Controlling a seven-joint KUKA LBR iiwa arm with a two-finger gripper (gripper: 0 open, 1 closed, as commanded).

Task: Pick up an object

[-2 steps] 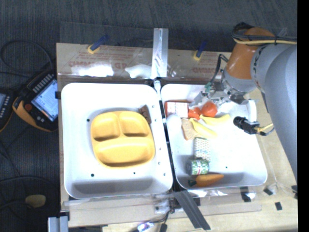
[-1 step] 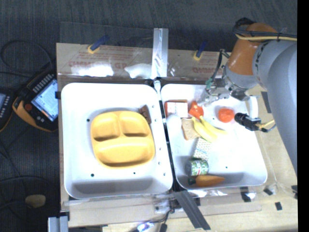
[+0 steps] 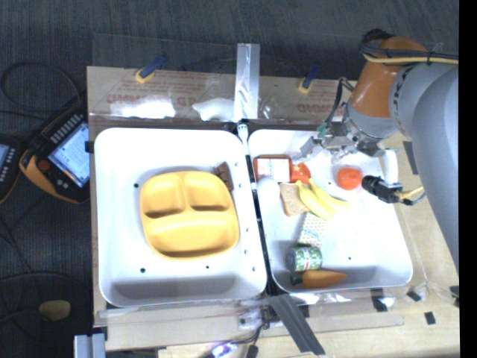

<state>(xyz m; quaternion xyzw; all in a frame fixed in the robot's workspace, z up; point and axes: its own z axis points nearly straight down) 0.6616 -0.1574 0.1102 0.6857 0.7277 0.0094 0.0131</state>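
Note:
The right bin (image 3: 373,237) holds several toy foods. A red box (image 3: 270,168) lies at its far left, with a small red fruit (image 3: 299,173) beside it. A slice of bread (image 3: 290,199) and a yellow banana (image 3: 321,199) lie in the middle. An orange-red tomato (image 3: 349,177) sits further right. Near the front are a green can (image 3: 305,258) and an orange carrot (image 3: 325,278). My gripper (image 3: 325,139) hangs over the bin's far edge, above and between the small red fruit and the tomato, with nothing seen in it.
The left bin (image 3: 119,200) holds a yellow divided plate (image 3: 189,212) and a small brown item (image 3: 223,173) by its right wall. A patterned packet (image 3: 311,234) lies above the can. The grey arm (image 3: 436,140) covers the right side. A handheld pendant (image 3: 63,159) lies left of the bench.

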